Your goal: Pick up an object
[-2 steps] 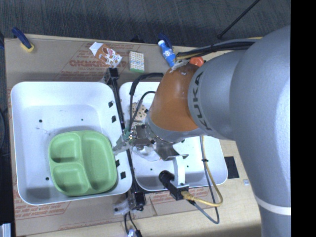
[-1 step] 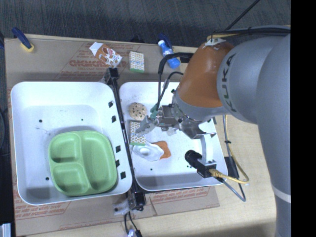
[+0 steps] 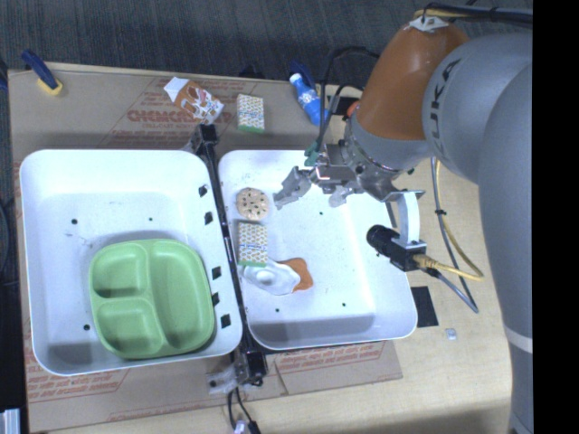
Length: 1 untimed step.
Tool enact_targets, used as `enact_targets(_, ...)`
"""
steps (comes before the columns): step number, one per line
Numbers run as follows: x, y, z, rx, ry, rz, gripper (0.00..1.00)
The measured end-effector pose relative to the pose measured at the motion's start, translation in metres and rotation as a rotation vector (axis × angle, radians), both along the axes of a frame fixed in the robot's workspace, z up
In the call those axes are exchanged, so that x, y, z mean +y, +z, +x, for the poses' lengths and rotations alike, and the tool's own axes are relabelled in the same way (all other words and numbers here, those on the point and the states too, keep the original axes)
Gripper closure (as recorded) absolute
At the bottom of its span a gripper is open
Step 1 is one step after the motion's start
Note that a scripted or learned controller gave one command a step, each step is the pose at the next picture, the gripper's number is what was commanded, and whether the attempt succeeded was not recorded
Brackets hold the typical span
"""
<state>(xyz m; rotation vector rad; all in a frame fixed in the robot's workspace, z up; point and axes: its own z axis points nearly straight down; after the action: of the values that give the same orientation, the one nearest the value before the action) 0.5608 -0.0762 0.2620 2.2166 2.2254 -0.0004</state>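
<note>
Camera view: pincer hung over the right bin, fingers spread wide, nothing between them.
Cookie lay just left of the fingertips by the bin's left wall; a wafer sat below it, then a white and orange item. A green tray occupied the left bin.

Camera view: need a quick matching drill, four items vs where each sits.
Items:
1. green divided plate
2. round cookie
3. blue clip
4. pincer

Places:
A. on the cardboard behind the right bin
B. over the right bin's back part
C. in the left bin
D. in the right bin, near the divider

Pairs: 1-C, 2-D, 3-A, 4-B
</note>
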Motion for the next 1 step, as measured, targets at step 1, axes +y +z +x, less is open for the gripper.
enact_targets(1,0.0734,-0.0314,-0.0852,0.006,0.003,0.001,0.0)
